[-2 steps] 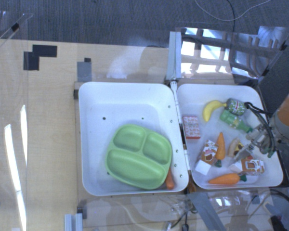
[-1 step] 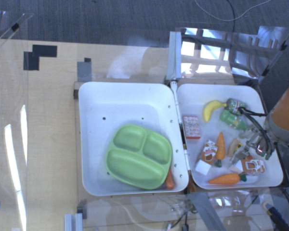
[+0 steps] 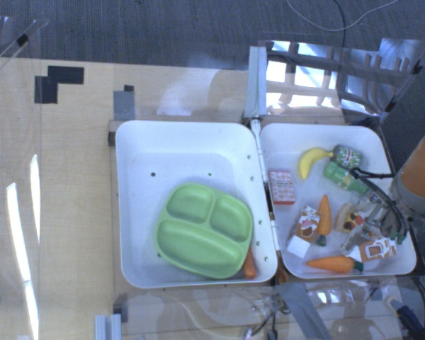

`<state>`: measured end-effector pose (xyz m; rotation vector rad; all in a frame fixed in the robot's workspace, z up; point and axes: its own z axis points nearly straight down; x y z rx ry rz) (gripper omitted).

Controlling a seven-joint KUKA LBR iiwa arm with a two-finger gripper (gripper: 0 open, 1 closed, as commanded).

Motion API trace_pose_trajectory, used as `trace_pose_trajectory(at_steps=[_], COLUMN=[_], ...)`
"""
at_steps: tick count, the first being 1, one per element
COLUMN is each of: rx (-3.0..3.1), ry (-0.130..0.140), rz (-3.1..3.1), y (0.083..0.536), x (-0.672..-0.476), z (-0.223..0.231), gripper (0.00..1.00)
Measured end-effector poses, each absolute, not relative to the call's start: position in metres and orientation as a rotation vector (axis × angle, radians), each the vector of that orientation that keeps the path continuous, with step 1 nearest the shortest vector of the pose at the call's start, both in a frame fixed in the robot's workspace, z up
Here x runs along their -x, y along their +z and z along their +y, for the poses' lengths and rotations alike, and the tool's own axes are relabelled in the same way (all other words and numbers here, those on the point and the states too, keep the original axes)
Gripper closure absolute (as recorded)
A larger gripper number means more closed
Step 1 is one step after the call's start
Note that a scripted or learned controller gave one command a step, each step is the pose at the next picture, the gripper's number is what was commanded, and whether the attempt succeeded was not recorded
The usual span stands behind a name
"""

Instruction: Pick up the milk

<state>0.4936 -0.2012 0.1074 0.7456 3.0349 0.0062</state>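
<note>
The fingers (image 3: 356, 237) sit low over the near right part of the right bin (image 3: 382, 142), in a tangle of metal parts and dark cables (image 3: 374, 190). How far apart they stand cannot be told, and nothing can be seen between them. Just right of them and a little nearer lies a small orange and white carton (image 3: 380, 249), very close to the fingers; whether they touch it cannot be told. Just left of them is a small brown item (image 3: 348, 221), too blurred to name.

Further left is an upright carrot (image 3: 324, 217). Beside it is what looks to be the milk (image 3: 304, 233), a small brown and white carton near the middle of the right bin, apart from the fingers. A second carrot (image 3: 333, 264) lies on its side along the bin's near wall. Towards the far side are a yellow banana (image 3: 311, 161), a green bottle (image 3: 342, 175) and a green can (image 3: 348, 155), close together. A red and white packet (image 3: 281, 187) lies by the left wall.

The arm, with its orange band (image 3: 419, 170), comes in at the right edge. The left bin (image 3: 171, 147) holds a green divided plate (image 3: 205, 229), with an orange piece (image 3: 249, 265) at its near right edge. Both bins rest on the pale wooden tabletop (image 3: 57, 204), which carries black tape marks (image 3: 55, 82) at far left.
</note>
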Motion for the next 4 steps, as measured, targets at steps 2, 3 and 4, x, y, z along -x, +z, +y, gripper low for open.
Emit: trace_pose_trajectory(at_steps=[2, 3, 4], rx=[-0.743, -0.671, -0.553], ry=[0.002, 0.0, -0.001], rz=[3.015, 3.012, 3.052], y=[0.122, 0.11, 0.116], x=[-0.499, -0.506, -0.5], z=[-0.203, -0.206, -0.202], gripper=[0.0, 0.0, 0.0])
